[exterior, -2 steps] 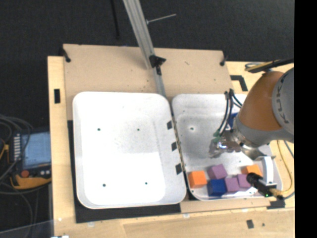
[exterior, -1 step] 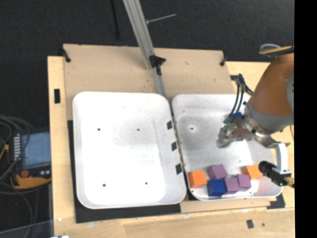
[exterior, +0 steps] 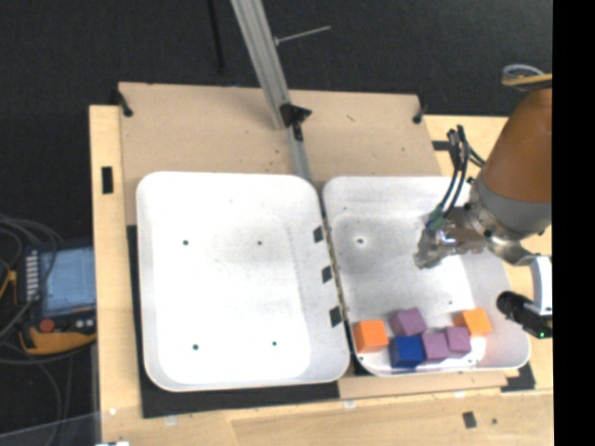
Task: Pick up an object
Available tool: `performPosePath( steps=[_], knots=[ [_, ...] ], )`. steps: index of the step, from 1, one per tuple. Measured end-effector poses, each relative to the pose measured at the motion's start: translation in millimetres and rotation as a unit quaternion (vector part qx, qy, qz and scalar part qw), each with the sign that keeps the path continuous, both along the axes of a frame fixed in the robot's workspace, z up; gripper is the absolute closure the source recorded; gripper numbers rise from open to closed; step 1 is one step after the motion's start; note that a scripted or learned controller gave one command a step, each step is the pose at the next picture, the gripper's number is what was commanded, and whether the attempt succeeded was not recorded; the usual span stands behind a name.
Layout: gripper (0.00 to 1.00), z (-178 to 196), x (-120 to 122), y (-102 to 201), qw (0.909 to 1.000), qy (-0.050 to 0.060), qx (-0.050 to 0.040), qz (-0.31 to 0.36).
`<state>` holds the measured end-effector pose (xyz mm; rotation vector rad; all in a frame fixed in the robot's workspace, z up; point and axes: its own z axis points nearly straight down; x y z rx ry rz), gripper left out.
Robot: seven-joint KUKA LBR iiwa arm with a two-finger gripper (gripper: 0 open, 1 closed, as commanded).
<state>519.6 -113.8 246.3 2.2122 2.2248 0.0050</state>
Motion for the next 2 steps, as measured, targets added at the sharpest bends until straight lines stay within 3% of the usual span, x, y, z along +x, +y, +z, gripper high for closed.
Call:
performPosePath(
  steps=[2],
  knots=[
    [1.00, -3, 17, 94, 1.0000, 0.002, 0.0000, 0.000]
  ],
)
